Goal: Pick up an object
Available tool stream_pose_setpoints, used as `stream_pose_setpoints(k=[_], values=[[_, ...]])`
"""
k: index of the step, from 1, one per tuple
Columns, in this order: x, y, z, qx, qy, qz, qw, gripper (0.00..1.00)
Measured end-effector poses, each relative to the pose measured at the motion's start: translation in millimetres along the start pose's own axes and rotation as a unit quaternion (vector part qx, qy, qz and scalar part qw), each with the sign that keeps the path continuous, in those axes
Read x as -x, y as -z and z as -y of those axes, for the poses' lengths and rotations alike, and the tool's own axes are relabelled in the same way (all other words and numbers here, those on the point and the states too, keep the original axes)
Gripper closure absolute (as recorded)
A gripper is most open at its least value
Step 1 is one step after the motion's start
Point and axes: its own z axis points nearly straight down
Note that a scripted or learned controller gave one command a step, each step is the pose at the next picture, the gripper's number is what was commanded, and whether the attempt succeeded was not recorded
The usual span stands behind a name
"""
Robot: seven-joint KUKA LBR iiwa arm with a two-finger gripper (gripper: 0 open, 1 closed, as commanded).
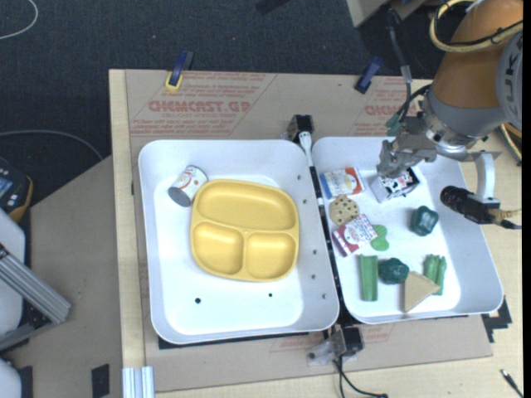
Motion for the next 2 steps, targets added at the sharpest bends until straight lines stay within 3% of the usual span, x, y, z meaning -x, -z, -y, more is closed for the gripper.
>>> stream_pose_setpoints(k=[1,2], values=[[-43.8,-2.1,25.3,0.000,0.000,0.000,1.0000,1.00],[-81.7,-0.2,73.8,-0.001,0.000,0.000,1.0000,1.00]])
